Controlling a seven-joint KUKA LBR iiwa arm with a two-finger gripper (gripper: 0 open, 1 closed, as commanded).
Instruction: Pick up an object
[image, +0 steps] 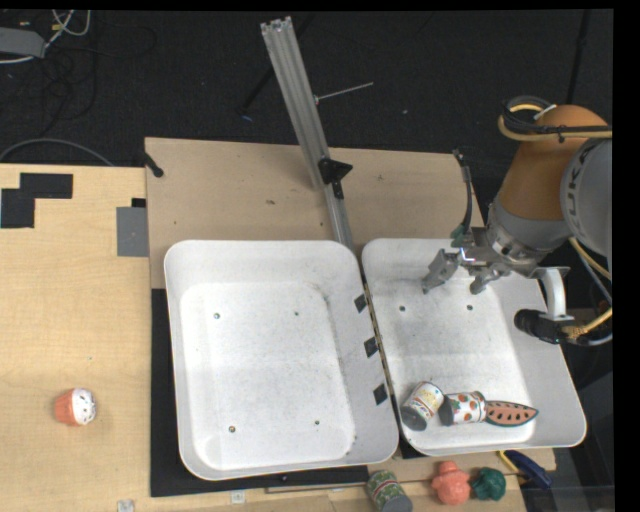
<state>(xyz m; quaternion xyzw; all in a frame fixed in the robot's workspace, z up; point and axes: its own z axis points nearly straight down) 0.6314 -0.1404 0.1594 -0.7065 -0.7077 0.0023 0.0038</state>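
My gripper (458, 278) hangs over the far part of the right bin (470, 330), fingers spread apart and open, with nothing between them. Along the bin's near edge lie a small can with a yellow band (423, 404), a white can with red dots (464, 408) and a watermelon slice (510, 412), side by side. They are well below the gripper in the view, apart from it.
The left bin (260, 350) sits beside the right one, with black clips along the shared rim. A metal rail (305, 110) slants up behind the bins. A red and white ball (75, 407) lies on the wooden bench at left. Small toys (450, 483) lie in front of the right bin.
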